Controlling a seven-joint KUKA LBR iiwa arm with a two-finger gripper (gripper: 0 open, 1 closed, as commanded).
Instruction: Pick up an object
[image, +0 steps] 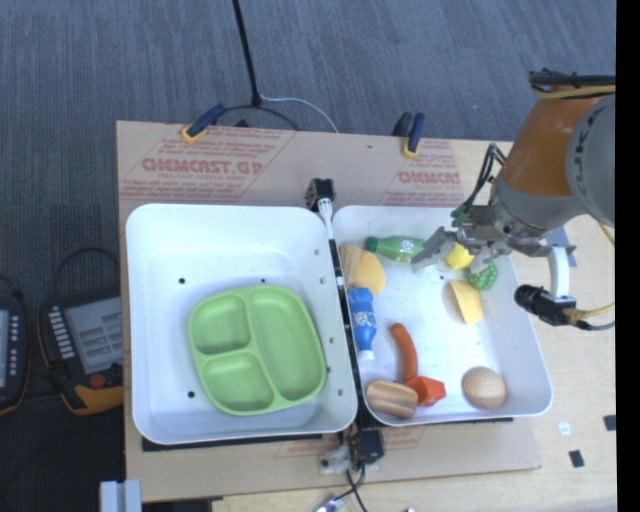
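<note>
Small yellow round toy (459, 257) at right bin's far side, beside green leafy piece (484, 277), directly under hand (466, 243). Hand state: cannot tell, grasp unconfirmed. Yellow wedge (465, 301) just nearer. Green divided plate (257, 349) in left bin. Judgement: reach made, lift not yet done.

Glossy white plastic bins (160, 300); matt green plastic tray (258, 348).
</note>
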